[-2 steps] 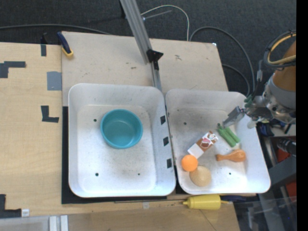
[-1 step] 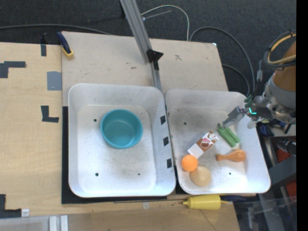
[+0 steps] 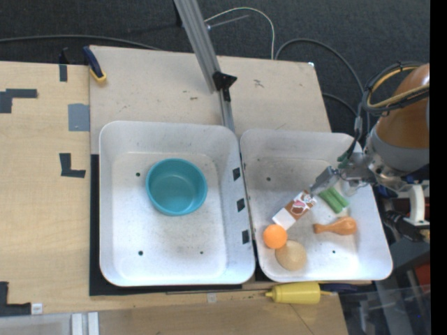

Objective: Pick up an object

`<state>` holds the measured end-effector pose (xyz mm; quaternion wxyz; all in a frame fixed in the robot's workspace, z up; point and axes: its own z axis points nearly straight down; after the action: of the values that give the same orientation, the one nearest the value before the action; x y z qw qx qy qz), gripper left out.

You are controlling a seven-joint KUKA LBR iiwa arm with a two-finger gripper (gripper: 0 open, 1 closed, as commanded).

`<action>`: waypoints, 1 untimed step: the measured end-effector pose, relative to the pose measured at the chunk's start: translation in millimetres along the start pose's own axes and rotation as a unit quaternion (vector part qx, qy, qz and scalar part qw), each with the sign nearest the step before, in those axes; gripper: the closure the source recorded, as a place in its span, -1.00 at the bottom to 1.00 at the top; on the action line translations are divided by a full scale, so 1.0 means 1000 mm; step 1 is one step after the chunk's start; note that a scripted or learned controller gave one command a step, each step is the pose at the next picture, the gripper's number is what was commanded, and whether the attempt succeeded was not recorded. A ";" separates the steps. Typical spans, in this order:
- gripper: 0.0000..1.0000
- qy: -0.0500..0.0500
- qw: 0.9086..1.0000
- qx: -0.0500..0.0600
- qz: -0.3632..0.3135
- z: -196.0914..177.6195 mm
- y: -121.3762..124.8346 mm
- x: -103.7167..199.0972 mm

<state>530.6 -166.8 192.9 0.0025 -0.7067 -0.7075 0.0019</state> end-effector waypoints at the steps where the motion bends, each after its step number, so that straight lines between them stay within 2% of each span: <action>1: -1.00 0.000 1.000 0.000 0.000 0.063 -0.005 -0.001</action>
<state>525.0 -167.9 130.0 0.0028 -0.7070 -0.7072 0.0020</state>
